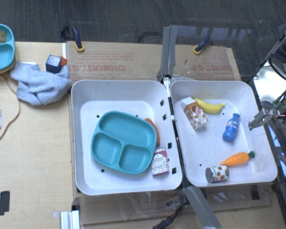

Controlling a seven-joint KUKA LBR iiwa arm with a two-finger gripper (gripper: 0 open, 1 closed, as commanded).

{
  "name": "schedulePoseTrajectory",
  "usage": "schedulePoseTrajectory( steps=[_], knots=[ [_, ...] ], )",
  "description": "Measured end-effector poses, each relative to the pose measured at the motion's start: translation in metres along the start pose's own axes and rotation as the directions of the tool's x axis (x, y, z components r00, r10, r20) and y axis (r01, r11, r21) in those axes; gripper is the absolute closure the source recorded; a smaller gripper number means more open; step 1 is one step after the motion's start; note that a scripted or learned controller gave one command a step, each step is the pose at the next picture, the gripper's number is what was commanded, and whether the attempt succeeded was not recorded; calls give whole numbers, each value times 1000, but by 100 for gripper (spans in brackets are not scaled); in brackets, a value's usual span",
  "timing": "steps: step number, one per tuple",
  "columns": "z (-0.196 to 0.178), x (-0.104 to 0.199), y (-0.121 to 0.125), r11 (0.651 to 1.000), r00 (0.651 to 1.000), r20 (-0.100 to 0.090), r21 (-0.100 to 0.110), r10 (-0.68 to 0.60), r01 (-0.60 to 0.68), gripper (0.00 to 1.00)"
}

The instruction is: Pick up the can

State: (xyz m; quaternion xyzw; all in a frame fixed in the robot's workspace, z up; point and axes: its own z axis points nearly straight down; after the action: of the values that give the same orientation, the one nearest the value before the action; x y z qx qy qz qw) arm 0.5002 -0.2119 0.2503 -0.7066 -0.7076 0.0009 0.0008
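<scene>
The can is lying on its side near the front edge of the right bin, just beside a toy carrot. The gripper is hovering at the bin's right rim; how far open it is cannot be told. A descent risks rolling the can away or catching the carrot instead.

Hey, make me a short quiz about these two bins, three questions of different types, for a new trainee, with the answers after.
1. True or false: the can stands upright in the left bin.
2. Multiple choice: what lies right next to the can? A) banana B) carrot C) blue bottle
3. Fill in: the teal divided tray sits in the ____ bin.

Key:
1. False; it lies on its side in the right bin, near the front edge.
2. B
3. left
</scene>
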Motion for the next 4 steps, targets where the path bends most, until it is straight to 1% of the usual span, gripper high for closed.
schedulePoseTrajectory(
  steps=[1, 2, 3, 4],
  knots=[
    [100, 63, -23, 955, 955, 0, 1, 298, -298, 0],
    [59, 133, 11, 888, 888, 1, 0, 460, -460, 0],
    [144, 100, 45, 864, 864, 2, 2, 504, -504, 0],
    [131, 73, 16, 915, 915, 0, 1, 403, -403, 0]
  ],
)
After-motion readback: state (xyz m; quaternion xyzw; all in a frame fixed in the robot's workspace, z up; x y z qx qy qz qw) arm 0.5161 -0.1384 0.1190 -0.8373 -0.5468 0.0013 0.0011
